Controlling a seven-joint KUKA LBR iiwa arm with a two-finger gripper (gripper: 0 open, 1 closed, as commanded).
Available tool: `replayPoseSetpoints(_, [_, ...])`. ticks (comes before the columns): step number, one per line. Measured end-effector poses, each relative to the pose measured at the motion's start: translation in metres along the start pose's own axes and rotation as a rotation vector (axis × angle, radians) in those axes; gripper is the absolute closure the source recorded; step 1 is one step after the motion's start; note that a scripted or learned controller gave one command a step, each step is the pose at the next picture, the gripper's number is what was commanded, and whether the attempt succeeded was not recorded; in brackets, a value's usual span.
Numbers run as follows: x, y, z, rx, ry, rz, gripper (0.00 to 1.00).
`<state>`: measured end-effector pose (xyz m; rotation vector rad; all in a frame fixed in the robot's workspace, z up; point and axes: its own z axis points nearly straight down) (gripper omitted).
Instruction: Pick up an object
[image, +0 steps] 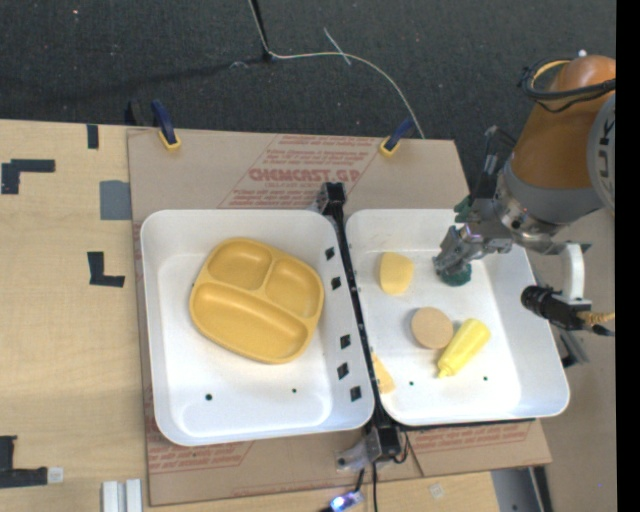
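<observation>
We see the arm (560, 130) reaching in over the right bin (520, 400), and the gripper (455, 262) sits low over that bin's upper part, close to its far wall; its tips meet a small dark green thing (457, 275) on the bin floor, though we cannot tell if that thing is caught or only touched; we cannot tell how the gripper is set either, since it reads as one dark clump from up here. Just left of the gripper lies a pale yellow block (396, 273), apart from it; nearer to us than the gripper, and a touch left, rests a tan disc (432, 327); touching that disc's right side lies a yellow bottle (461, 347), tilted, its narrow end pointing down and left; farther left and nearer still, a small orange-yellow piece (381, 374) hugs the divider (345, 300) between the bins. Well left of the gripper, past the divider, we find the left bin (170, 400) with a yellow tray (257, 298) of three compartments lying flat in it, turned at an angle. Both bins rest on a brown board (290, 170) held by two blue clamps (163, 123) at its far edge.
</observation>
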<state>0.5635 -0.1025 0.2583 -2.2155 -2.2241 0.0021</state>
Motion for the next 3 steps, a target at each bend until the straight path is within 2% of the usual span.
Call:
replayPoseSetpoints(1, [0.054,-0.012,-0.002,0.000,0.000,-0.002,1.00])
replayPoseSetpoints(3, [0.166,-0.049,0.032,0.003,0.000,-0.003,1.00])
